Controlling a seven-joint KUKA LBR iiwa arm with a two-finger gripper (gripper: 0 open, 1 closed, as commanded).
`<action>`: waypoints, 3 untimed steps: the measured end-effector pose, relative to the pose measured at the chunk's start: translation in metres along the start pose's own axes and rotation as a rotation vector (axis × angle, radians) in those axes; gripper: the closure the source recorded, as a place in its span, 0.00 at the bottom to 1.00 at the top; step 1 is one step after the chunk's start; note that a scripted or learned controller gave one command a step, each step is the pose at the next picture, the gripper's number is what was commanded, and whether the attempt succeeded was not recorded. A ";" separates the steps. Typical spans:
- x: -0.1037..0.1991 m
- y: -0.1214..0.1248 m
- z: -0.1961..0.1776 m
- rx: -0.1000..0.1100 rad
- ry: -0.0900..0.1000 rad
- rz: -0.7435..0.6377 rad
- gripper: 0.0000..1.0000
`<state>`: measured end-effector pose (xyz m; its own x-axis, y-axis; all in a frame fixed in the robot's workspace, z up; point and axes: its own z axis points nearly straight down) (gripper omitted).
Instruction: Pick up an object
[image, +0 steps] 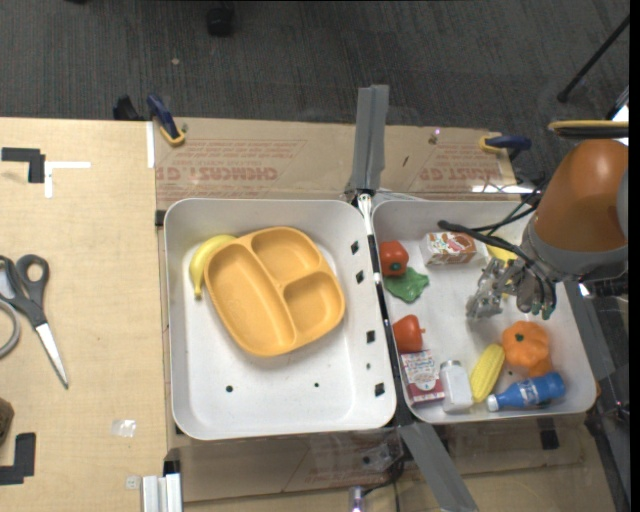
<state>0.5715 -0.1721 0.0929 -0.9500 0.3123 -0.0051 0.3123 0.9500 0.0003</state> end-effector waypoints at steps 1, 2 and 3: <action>0.000 0.000 0.000 0.000 0.000 0.000 0.00; 0.070 -0.054 -0.008 -0.002 -0.032 0.133 0.00; 0.076 -0.053 -0.010 -0.003 -0.007 0.133 1.00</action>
